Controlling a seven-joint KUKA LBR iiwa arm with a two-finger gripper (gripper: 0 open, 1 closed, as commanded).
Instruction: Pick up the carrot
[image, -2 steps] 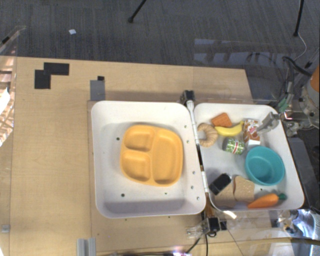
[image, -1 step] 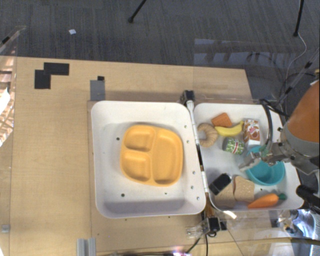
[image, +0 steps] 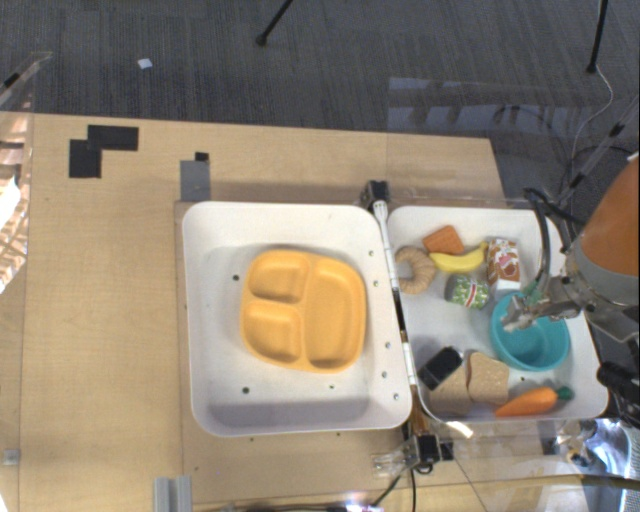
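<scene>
**Gripper over the teal bowl, carrot at the near edge of the right bin**

The gripper (image: 528, 312) hangs over the teal bowl (image: 530, 340) in the right bin (image: 590, 400), reaching in from the right on the grey arm (image: 610, 235) with its orange band. Whether it is apart or together I cannot tell; nothing visible sits between its tips.

The carrot (image: 528, 402) lies below the bowl, along the bin's near rim, its green end pointing right toward the corner. It is close to the wall on that side and just beside a tan slice of bread (image: 487, 378) on its left, so open room around it is slight; the clearest space is the strip between it and the bowl.

Further left a black object (image: 440, 366) rests near the bread. The upper part of the bin is crowded: an orange wedge (image: 444, 240), a banana (image: 456, 262), a pale ring-shaped piece (image: 414, 268), a green can (image: 467, 292) and a small carton (image: 503, 262) stand close together.

The left bin (image: 215, 400) holds a yellow divided plate (image: 303, 310) at its middle, with bare white floor all round it.

Both bins sit on a light wooden bench (image: 100, 330) marked with black tape patches (image: 100, 148). Dark grey carpet (image: 300, 70) lies beyond it.
</scene>
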